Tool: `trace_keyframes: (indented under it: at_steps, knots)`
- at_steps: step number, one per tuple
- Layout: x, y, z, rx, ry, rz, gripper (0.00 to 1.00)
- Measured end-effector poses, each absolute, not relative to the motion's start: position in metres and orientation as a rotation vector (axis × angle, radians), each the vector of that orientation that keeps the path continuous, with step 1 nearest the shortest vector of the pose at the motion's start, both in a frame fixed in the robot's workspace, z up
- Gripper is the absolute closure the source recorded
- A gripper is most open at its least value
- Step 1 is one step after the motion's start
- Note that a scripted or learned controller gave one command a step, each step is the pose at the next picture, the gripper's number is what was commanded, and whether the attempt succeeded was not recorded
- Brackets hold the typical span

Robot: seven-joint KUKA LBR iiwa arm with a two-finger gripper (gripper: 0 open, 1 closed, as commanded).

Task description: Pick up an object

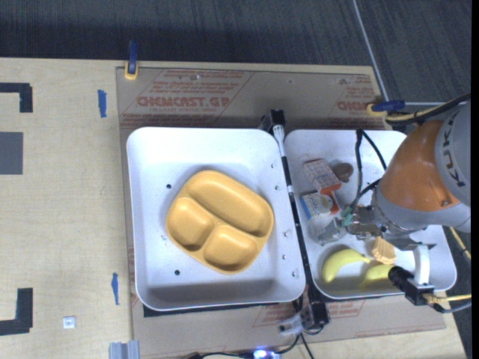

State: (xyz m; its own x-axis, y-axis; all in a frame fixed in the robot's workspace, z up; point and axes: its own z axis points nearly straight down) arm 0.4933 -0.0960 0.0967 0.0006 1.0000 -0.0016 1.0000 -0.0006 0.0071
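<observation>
Item: yellow plastic banana (342, 263), lower right of frame, right white bin (441, 275) | Handling: likely light, stiff, smooth; take hold across the curved middle | Grey-orange arm (419, 182) above | Jaws: state cannot be told

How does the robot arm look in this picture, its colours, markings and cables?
The arm is grey with a broad orange band and dark letters on its side. Black cables loop around the wrist. The tool is a cluttered metallic part under it.
</observation>
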Motion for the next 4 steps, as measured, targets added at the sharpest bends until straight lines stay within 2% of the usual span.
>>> trace_keyframes:
  at_steps: [1,2,3,4]
  knots:
    - [0.494,-0.096,0.107,2.215,2.214,0.009,1.0]
    - [0.494,-0.096,0.107,2.216,2.214,0.009,0.0]
    - [0.481,-0.092,0.086,2.219,2.22,0.005,0.0]
    - [0.483,-0.093,0.097,2.215,2.216,0.009,1.0]
